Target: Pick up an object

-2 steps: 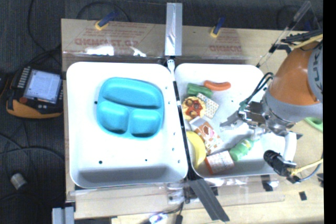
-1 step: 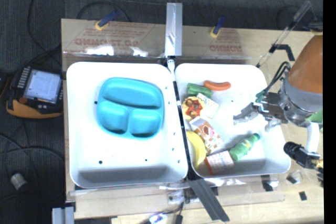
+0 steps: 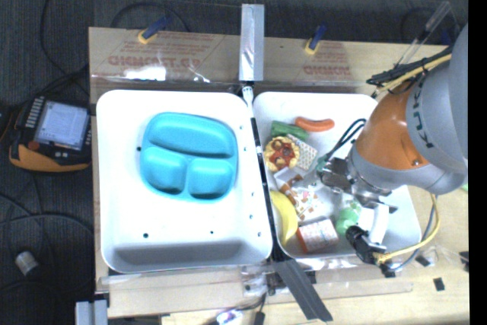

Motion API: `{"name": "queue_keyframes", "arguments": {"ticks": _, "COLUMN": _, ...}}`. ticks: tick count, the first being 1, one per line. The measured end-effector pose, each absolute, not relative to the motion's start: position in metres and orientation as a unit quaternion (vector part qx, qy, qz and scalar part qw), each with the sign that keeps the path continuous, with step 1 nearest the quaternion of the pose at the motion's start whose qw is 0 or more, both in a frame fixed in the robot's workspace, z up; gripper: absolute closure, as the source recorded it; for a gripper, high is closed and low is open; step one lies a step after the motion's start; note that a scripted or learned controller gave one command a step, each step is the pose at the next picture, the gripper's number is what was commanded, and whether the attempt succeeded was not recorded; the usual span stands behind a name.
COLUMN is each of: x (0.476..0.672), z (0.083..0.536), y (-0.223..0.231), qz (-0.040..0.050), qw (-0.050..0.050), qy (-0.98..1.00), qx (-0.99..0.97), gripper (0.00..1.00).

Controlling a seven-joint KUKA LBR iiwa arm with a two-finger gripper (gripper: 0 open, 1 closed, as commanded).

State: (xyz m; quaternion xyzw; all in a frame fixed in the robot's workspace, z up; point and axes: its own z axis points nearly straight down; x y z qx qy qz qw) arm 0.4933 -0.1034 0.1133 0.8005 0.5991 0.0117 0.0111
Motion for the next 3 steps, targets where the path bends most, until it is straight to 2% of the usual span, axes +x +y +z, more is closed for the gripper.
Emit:
{"name": "queue_keyframes", "arguments": {"ticks": 1, "x": 0.482, "z": 0.163, "y": -0.168, "qz": -0.0031, "qw": -0.001, "qy": 0.491, "qx": 0.871, "gripper": 0.0}}
{"name": "queue_keyframes", "arguments": {"ticks": 2, "x": 0.486, "z": 0.088, "y": -0.174, "qz": 0.002, "qw": 0.002, "qy": 0.509, "qx": 0.861, "gripper": 0.0}}
{"name": "queue_keyframes", "arguments": {"ticks": 3, "x": 0.485, "z": 0.089, "y": -0.161, "qz": 0.0004, "qw": 0.007, "qy": 0.596, "qx": 0.803, "gripper": 0.0}}
